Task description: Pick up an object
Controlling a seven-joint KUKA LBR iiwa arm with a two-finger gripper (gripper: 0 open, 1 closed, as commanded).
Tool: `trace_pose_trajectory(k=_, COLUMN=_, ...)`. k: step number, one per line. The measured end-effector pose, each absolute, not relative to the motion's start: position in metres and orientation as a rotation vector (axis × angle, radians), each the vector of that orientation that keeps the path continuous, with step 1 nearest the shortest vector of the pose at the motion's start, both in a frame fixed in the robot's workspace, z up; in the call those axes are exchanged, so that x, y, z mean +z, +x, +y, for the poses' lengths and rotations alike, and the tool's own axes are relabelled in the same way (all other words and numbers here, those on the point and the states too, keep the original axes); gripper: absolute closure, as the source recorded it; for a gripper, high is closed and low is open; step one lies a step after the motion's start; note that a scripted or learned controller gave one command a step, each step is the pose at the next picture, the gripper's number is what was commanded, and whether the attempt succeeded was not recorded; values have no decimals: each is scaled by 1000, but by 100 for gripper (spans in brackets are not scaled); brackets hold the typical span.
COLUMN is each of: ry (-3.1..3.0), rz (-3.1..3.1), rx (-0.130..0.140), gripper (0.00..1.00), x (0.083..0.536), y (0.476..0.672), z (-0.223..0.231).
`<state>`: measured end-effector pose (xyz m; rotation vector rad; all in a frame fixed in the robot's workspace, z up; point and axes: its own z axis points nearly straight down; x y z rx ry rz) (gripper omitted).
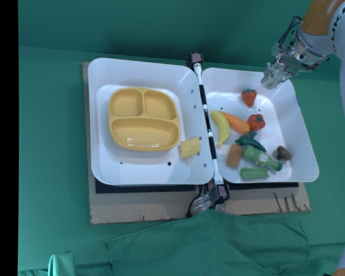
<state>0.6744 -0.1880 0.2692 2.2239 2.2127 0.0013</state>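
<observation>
Camera view, from above and at a slant: two shallow white bins side by side on a brown board over green cloth, left bin [102, 73], right bin [302, 161], a black-and-white striped rod [206, 116] along the seam between them. In the left bin, a yellow divided plate [144, 119] near the middle, a pale yellow cheese wedge [190, 147] just off its corner at 4 o'clock. In the right bin, a cluster of toy foods: strawberry [248, 97] toward 12 o'clock, tomato [256, 122] just below it, carrot [235, 122] touching the tomato's 9 o'clock side, banana [220, 127] beside the carrot toward the striped rod. Lower down, a dark green pepper [249, 142], an orange-brown block [234, 155] at its 7 o'clock, a green bottle [261, 159] lying tilted beside the block, a green pod-like piece [254, 173] at 6 o'clock by the near rim, a small brown lump [283, 153] at 3 o'clock of the bottle. Gripper [271, 78] at the right bin's far rim, at 1 o'clock from the strawberry, apart from it, nothing seen between the fingers; cannot tell whether the claw stands apart or together. Grey arm with orange band [322, 16] reaching in from 1 o'clock
</observation>
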Motion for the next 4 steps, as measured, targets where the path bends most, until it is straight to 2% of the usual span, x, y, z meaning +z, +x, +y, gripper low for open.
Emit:
trace_pose_trajectory(k=1, ry=2222, rz=2214, rx=1, gripper=0, x=268, y=675, z=-187)
trace_pose_trajectory(k=2, ry=2219, rz=2205, rx=6, gripper=100, x=283, y=677, z=-188)
trace_pose_trajectory(k=3, ry=2226, rz=2214, rx=0, gripper=100, x=293, y=618, z=-187)
trace_pose_trajectory(k=4, ry=2216, rz=2217, rx=2, gripper=100, x=241, y=703, z=-186)
